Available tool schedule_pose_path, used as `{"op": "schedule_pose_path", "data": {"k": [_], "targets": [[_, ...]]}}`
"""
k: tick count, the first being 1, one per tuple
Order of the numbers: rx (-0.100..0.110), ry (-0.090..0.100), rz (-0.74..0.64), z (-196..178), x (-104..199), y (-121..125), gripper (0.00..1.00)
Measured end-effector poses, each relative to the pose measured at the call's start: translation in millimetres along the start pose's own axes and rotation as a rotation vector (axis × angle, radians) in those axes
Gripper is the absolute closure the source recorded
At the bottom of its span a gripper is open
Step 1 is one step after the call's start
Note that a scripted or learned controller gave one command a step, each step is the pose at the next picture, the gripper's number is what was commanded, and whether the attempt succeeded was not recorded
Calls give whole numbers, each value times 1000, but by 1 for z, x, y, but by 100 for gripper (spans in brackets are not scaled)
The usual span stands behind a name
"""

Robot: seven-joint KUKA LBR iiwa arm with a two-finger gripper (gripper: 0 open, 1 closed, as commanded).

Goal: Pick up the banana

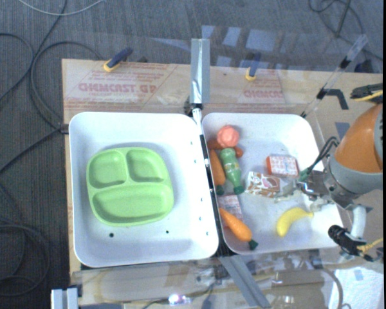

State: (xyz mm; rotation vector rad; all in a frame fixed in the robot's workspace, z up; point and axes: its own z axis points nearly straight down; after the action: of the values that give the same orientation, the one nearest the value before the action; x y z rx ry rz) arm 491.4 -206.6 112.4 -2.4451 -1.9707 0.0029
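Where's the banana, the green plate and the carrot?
banana (pixel 292 220), camera view, middle of its yellow curve
green plate (pixel 130 186), camera view, ridge between its compartments
carrot (pixel 235 224), camera view, middle of its orange body

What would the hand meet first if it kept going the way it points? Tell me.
Probably the banana. The hand reaches in from the right over the right bin, and the banana lies just below and left of it. Depth is unclear from this slanted view, so this is a judgement.
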Motion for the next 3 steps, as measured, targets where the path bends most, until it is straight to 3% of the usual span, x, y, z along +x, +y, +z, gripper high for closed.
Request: {"op": "schedule_pose_path", "data": {"k": [1,2,3], "targets": [[-10,-4,-319,23,3,-6,0],[-1,-3,-265,-77,7,14,0],[-10,-4,-526,23,14,-8,0]]}}
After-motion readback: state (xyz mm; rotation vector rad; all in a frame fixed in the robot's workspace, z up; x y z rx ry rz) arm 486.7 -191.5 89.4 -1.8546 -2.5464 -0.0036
